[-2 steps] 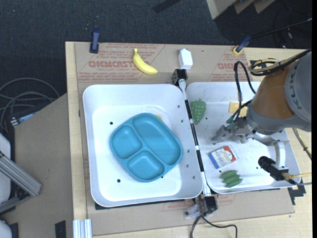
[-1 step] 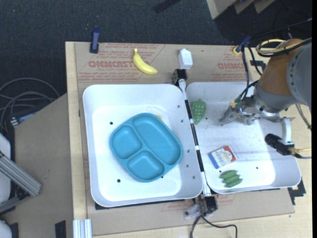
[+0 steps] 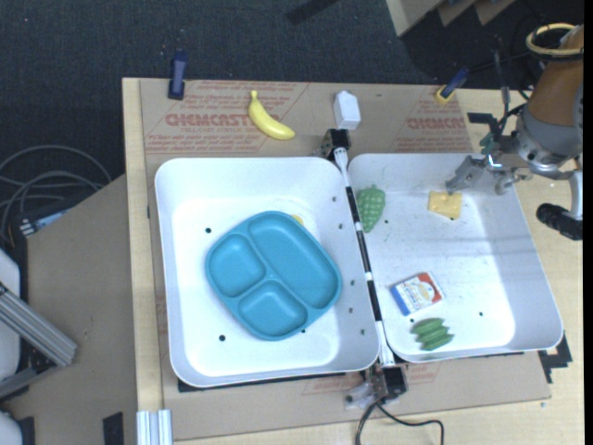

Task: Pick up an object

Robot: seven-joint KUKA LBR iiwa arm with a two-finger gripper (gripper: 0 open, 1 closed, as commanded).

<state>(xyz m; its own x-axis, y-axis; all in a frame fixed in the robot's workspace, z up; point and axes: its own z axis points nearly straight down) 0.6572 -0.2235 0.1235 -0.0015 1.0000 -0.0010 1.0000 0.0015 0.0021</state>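
Note:
The right bin (image 3: 519,276) holds a yellow cheese wedge (image 3: 445,204) near its back, a green bunch of grapes (image 3: 371,207) by its left wall, a small white, red and blue packet (image 3: 416,293) and a green pea pod (image 3: 432,333) near the front. My gripper (image 3: 479,174) hangs over the bin's back right part, just right of and slightly behind the cheese wedge, with nothing visibly held. The grey arm with its orange band (image 3: 556,95) comes in from the upper right.
The left bin (image 3: 185,202) holds a blue three-compartment plate (image 3: 271,273). A yellow banana (image 3: 270,119) lies on the bench behind the left bin. A white clip (image 3: 346,109) and a black fixture (image 3: 335,142) sit at the back between the bins.

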